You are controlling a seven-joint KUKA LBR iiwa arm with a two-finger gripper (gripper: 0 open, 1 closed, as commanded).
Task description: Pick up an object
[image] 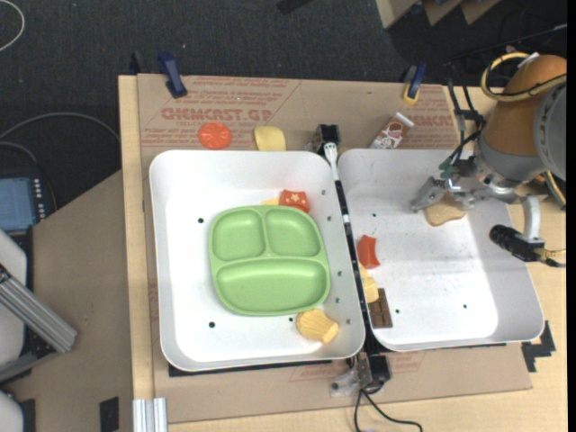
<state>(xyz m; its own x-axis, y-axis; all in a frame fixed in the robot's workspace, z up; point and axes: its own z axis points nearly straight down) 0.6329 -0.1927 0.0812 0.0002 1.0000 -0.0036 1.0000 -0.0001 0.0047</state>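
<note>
The metal hand [441,196] hangs over the right bin [504,318] near its far edge, right at a flat tan piece shaped like a bread slice [444,212]; whether the hand is spread or pinching it cannot be told. The left bin [171,241] carries a smooth green plastic tray with three compartments [268,261], a red block [294,200] at its far edge and a yellow rounded piece [317,326] at its near corner. A red piece [368,251] and a dark brown bar [379,308] lie along the right bin's left wall. On the cardboard-covered worktop [144,151] beyond the bins sit an orange disc [214,135] and a pale yellow lump [269,139].
</note>
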